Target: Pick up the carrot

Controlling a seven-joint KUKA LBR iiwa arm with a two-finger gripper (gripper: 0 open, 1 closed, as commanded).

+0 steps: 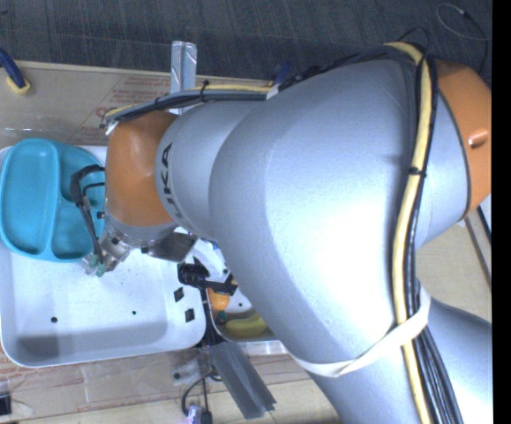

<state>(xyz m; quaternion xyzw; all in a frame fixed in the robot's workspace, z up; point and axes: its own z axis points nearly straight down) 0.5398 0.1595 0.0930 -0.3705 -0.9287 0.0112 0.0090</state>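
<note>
- Jaws of the two-finger gripper [96, 266] sit low over the left shallow white plastic bin [26, 325]; whether they are parted or closed cannot be told, and nothing can be seen between them.
- Beside the gripper, toward the bin's far-left corner, lies a turquoise curved plastic dish [30, 197], leaning along the bin's wall.
- Past the bin's right wall, a small orange piece, seemingly the carrot [218, 301], peeks from under the arm, next to a yellow-green rounded item [242, 326].
- Above the bin's right side, the large grey arm with its orange band [136, 179] covers most of the neighbouring bin.
</note>
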